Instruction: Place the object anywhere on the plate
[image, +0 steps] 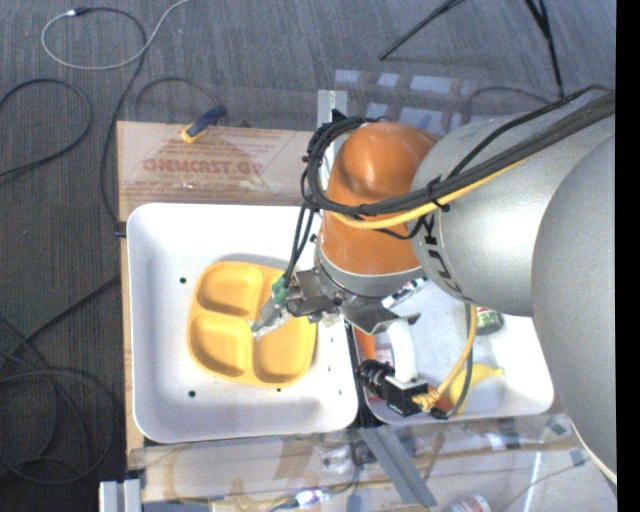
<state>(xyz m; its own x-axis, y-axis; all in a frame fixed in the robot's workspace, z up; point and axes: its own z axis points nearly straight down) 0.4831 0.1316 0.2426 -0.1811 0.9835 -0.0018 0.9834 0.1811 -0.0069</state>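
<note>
A yellow plate with three compartments lies in the left bin. My gripper hangs low over the plate's right side, near the ridge between the compartments. A small green bit shows at the gripper's tip, and I cannot tell whether it is a held object or part of the tool. The arm's orange band and grey body cover the divide between the bins and much of the right bin.
In the right bin, a yellow banana-like object lies near the front and a small green and red item sits behind it. An orange piece shows by the divider. A cardboard sheet lies behind the left bin.
</note>
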